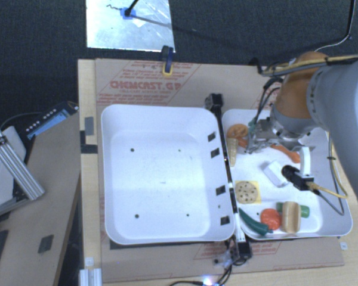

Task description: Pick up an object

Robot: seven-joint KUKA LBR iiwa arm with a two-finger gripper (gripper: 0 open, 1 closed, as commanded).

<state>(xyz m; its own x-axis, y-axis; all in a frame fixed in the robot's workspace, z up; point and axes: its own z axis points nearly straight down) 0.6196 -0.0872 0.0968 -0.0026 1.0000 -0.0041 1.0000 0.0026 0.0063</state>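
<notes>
Claw (256, 137) low in right bin (340, 219) — ice-cream cone (235, 134) just beside, leftward.

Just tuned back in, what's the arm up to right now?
The arm reaches in from the right, with its gripper low over the far end of the right bin, beside an ice cream cone toy. I can't see anything between its fingers. The other toys lie in that bin: a cracker, a hot dog, a tomato, a green pepper and a white block. The left bin sits alongside.
</notes>
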